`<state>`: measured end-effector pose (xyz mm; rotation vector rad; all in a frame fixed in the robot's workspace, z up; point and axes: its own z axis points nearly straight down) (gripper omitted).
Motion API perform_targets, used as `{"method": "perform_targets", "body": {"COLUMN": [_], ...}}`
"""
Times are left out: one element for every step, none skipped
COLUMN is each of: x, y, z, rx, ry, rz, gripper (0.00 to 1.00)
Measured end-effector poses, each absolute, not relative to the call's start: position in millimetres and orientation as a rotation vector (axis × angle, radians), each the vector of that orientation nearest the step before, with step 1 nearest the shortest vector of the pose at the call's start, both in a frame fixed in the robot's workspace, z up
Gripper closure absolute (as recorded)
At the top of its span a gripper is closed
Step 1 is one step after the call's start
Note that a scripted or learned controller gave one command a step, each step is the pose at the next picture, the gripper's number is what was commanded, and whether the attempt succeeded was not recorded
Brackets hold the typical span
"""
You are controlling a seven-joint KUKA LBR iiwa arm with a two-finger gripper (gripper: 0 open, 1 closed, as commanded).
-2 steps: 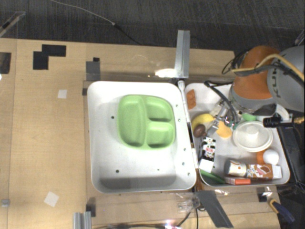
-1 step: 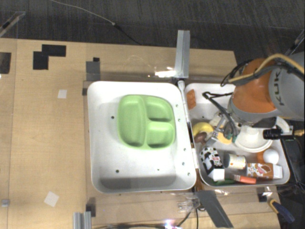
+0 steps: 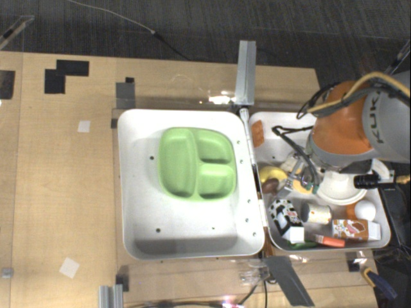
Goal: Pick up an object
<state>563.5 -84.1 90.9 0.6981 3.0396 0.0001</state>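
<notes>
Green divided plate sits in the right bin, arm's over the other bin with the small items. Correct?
Not quite. The camera view shows the green divided plate in the left bin; the arm is over the right bin, among the small items.

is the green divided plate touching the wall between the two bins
Apart. The camera view shows bare white bin floor between the green divided plate and the wall dividing the left bin from the right one.
</notes>
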Motion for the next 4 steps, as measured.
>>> {"method": "perform_targets", "body": {"x": [513.2,520.6,526.7,541.9], "y": [-83.7,-85.3,-86.2,-79.1], "z": [91.8,92.2,105.8,234.7], "rx": [0.847,0.843,0.831,0.752], "ry": [2.999,3.008,2.987,3.032], "rz": [0.006,0.005,0.006,0.004], "gripper": [0.0,0.0,1.0,1.0]}}
